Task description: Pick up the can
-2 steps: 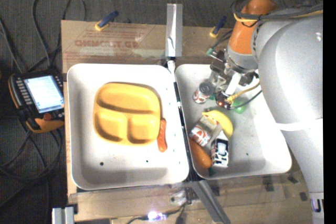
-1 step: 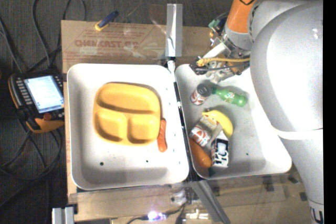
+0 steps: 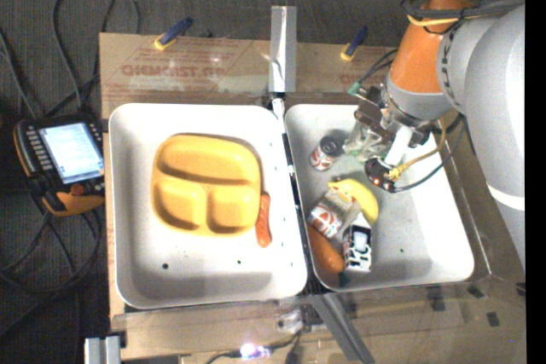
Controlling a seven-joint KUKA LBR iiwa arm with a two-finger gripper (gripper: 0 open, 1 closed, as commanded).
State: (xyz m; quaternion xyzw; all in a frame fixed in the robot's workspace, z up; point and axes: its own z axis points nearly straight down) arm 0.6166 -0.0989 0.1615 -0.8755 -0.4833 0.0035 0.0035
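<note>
Pincer (image 3: 365,135) of the grey arm (image 3: 486,81) hung over the right bin (image 3: 444,260) near its 11 o'clock corner, below the orange band (image 3: 418,55); whether it was open or shut could not be told from above, and nothing could be seen held in it. Just beside it, toward 9 o'clock, the can (image 3: 325,155) lay tilted on the bin floor, its red-and-white side and dark top showing. At 6 o'clock from the can sat a cluster: a banana (image 3: 363,196), a crushed red-and-white package (image 3: 328,220) touching it, an orange-brown oblong item (image 3: 327,254) against the bin's wall, and a small black-and-white box (image 3: 359,250) beside that. In the left bin (image 3: 136,268) rested a yellow divided tray (image 3: 206,183), with a sausage-like orange piece (image 3: 264,219) lying along its 3 o'clock edge. A handheld controller with a lit screen (image 3: 61,153) stood off the surface at 9 o'clock, and two blue-and-yellow clamps (image 3: 173,32) gripped the far board.
</note>
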